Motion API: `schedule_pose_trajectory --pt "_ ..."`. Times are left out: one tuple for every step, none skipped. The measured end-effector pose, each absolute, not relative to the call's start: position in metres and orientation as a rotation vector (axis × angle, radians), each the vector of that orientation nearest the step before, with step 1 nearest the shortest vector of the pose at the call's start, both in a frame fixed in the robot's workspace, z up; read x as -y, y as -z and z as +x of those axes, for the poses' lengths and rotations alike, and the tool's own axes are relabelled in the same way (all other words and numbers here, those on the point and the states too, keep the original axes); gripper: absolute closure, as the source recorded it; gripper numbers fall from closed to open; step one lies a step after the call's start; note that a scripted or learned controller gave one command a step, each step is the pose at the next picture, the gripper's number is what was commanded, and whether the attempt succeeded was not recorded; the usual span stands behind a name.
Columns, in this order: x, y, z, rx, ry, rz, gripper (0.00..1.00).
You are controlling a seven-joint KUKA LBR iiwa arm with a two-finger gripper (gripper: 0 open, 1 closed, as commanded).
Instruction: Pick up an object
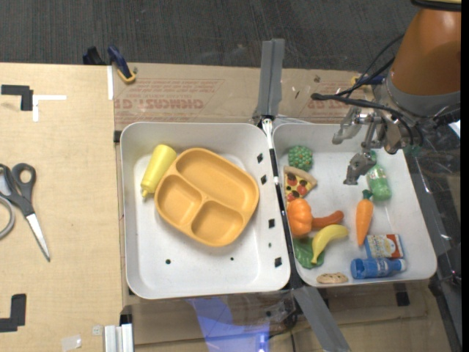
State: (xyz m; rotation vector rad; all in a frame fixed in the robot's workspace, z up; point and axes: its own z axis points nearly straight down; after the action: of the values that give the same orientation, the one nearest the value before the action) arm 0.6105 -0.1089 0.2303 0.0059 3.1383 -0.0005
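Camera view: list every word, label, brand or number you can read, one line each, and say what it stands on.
Red print on the cardboard sheet behind the bins: upside down and too blurred to quote reliably.
Label on the small carton in the right bin: too small to read.
Label on the blue bottle: too small to read.
Yellow bottle, divided plate and scissors: no text visible.

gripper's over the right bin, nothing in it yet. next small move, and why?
Probably a short descent, straight down. The two-finger gripper hangs above bare floor of the right white bin, holding nothing, with the pale green plastic bottle just beside it. That bottle looks like the closest item, with the small orange toy carrot slightly further away.
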Motion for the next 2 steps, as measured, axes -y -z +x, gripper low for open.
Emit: schedule_pose_trajectory --pt "0.145 -0.093 0.565 -3.137 0.001 -0.033 0.00" --pt "0.186 -0.095 0.507 -3.128 0.003 -0.048 0.00"
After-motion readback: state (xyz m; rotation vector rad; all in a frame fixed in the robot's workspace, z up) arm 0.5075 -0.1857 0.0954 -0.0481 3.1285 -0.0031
